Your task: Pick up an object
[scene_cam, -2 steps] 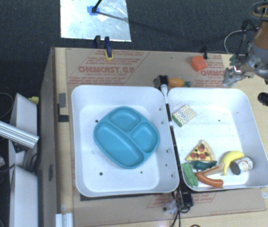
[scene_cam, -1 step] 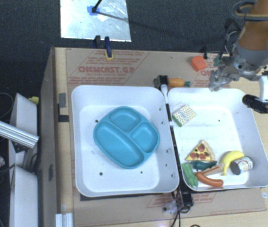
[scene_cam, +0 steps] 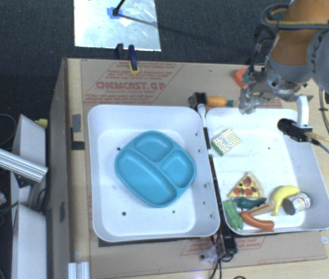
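The end effector [scene_cam: 249, 104] hovers above the far rim of the right bin [scene_cam: 321, 179]; I cannot tell its state. Within that bin, a pizza slice [scene_cam: 246, 185], banana [scene_cam: 283, 195] and hot dog [scene_cam: 256, 221] cluster near its front edge.

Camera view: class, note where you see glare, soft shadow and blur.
Camera view: glare washes out the shiny sheet beyond the bench; the blue plate casts a soft shadow inside the left bin; the claw looks slightly blurred.
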Robot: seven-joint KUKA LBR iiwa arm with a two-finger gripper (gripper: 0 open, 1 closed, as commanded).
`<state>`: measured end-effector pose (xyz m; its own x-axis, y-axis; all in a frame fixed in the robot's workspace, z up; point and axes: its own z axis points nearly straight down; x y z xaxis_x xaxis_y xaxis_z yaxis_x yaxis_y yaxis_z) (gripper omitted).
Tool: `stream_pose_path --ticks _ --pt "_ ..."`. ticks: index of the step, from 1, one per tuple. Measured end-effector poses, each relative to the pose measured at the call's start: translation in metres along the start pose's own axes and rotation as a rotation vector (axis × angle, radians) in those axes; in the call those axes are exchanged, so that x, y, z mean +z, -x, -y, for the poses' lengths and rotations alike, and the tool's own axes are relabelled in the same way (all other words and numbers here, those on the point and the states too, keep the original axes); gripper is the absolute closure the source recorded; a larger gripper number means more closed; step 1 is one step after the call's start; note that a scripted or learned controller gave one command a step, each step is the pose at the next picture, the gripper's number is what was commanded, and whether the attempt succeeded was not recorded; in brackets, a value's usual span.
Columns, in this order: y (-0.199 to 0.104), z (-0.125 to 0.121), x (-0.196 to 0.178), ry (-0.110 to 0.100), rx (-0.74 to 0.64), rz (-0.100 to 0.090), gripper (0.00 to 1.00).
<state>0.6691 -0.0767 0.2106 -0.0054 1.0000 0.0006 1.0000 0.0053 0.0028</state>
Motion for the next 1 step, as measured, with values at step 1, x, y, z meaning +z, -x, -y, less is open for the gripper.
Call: stream_pose_path --ticks 1 --pt "0.0004 -0.0009 -0.0114 0.003 -0.002 0.001 1.0"
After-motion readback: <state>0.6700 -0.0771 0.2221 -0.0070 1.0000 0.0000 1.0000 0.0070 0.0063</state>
